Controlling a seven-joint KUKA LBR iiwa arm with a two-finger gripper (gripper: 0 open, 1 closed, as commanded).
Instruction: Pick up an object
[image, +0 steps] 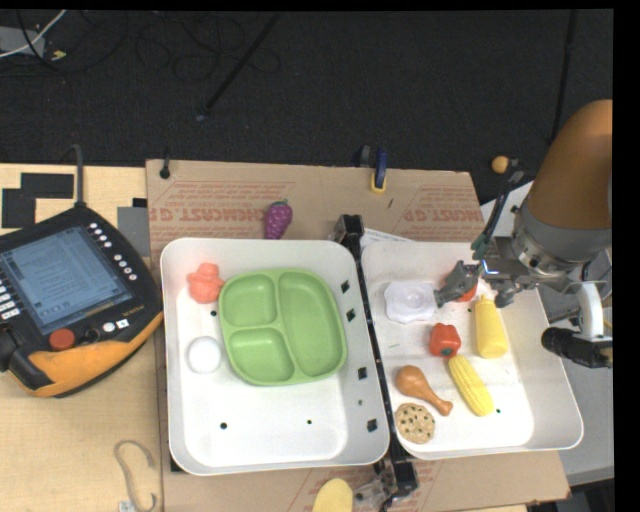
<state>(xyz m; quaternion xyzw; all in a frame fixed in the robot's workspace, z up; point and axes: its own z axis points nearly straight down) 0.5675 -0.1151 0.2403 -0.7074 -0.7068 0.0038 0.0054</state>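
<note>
The gripper (482, 285), fingers spread wide and empty, hangs over the right bin's (560, 420) far edge above the yellow block (489, 328); lower straight, centring it between fingers

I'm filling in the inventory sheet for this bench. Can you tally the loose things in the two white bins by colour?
Yellow: 2, a corn cob and a yellow piece
Red or orange: 2, a pepper and an orange figure
Brown: 2, a drumstick and a cookie
White: 2, a ball and a white piece
Green: 1, a divided plate
Total: 9
</note>
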